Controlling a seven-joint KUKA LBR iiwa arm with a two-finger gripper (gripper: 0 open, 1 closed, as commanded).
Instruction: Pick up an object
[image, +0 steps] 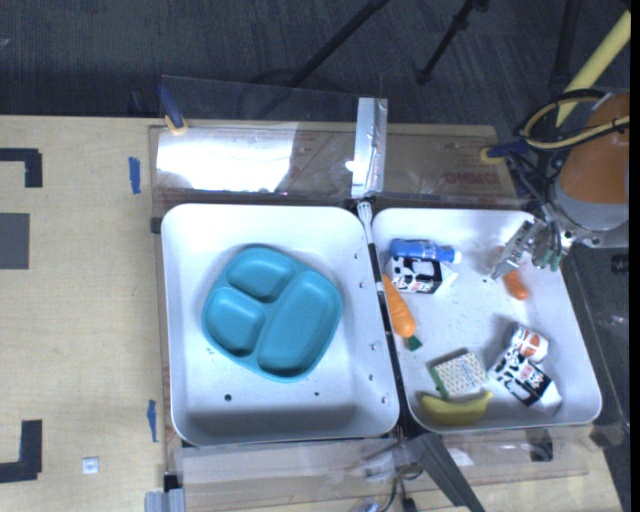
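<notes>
Two shallow white bins sat side by side on the bench, and the right bin (575, 330) served as the landmark for everything that mattered. The gripper (510, 262) hung over that bin's far right part, near its upper rim, reaching in from the orange-banded arm (595, 175) at the bin's right corner. Whether its fingers were apart or together could not be told; nothing could be seen between them.

Just below the gripper, inside the right bin, lay a small orange object (516, 288), close to it, though contact could not be made out. Toward the bin's left wall lay a carrot (400, 313), with a black-and-white carton (415, 274) above it and a blue tube (421, 250) just beyond that, nearer the upper rim. Along the bin's near edge rested a banana (455, 405), with a speckled sponge-like block (460, 374) touching it from above. A second black-and-white patterned item (522, 368) lay toward the bin's lower right corner.

Left of the right bin, the left bin (190, 400) held a blue sectioned plate (271, 311).
</notes>
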